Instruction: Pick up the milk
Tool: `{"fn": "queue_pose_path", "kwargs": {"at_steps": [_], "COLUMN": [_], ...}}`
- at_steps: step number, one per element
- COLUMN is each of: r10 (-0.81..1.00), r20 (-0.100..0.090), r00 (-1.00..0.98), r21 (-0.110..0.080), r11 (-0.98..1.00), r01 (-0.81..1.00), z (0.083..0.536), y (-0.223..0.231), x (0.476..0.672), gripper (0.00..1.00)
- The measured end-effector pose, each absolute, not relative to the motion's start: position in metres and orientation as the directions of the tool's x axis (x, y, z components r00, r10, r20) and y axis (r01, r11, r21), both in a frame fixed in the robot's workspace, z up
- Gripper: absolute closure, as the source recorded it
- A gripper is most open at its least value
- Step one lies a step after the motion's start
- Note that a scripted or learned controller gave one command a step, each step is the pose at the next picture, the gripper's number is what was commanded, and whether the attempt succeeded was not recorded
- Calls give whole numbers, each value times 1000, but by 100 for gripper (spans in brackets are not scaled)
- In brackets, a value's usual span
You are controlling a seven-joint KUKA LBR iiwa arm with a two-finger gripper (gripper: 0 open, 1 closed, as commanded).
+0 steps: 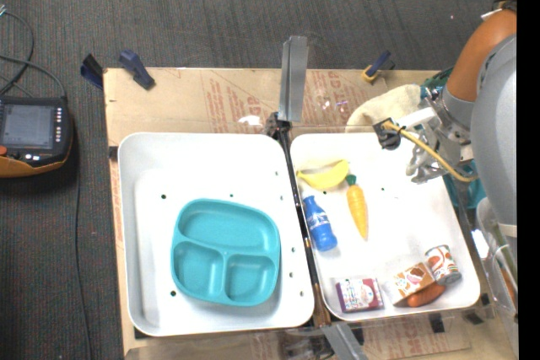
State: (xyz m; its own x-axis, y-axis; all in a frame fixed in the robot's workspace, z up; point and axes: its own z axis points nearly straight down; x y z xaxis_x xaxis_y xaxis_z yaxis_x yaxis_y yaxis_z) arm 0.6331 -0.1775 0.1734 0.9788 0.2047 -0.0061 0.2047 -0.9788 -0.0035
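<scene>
Milk (359,294): a small carton lying flat at the bottom of the right bin (439,206), lower middle of the frame
Gripper (422,169): at the right of the frame, over the top right part of the right bin, well apart from the milk
Fingers: cannot tell if they are apart or together
Near the milk: a can (442,262) and a packet (413,281) just to its right
Higher up: banana (322,174), carrot (359,209), blue bottle (319,222)
Left bin (143,181): holds a teal tray (226,253)

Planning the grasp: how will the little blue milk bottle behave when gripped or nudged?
The milk bottle lies on its side in the right bin, so a nudge would probably roll it. It looks like smooth, rigid toy plastic: likely light, perhaps slippery. The banana nearby may get bumped.
</scene>
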Motion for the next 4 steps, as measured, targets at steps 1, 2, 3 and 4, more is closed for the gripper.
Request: {"fn": "queue_pose_path", "kwargs": {"at_steps": [1, 2, 3, 4], "r10": [204, 388, 203, 202], "r20": [-8, -5, -4, -7], "r00": [979, 921, 979, 979], "r21": [-5, -7, -3, -5], "r11": [-979, -921, -979, -979], "r01": [204, 388, 203, 202], "z": [167, 85, 170, 171], "y": [-134, -183, -153, -106], "x": [625, 605, 630, 625], "gripper": [100, 100, 100, 100]}}
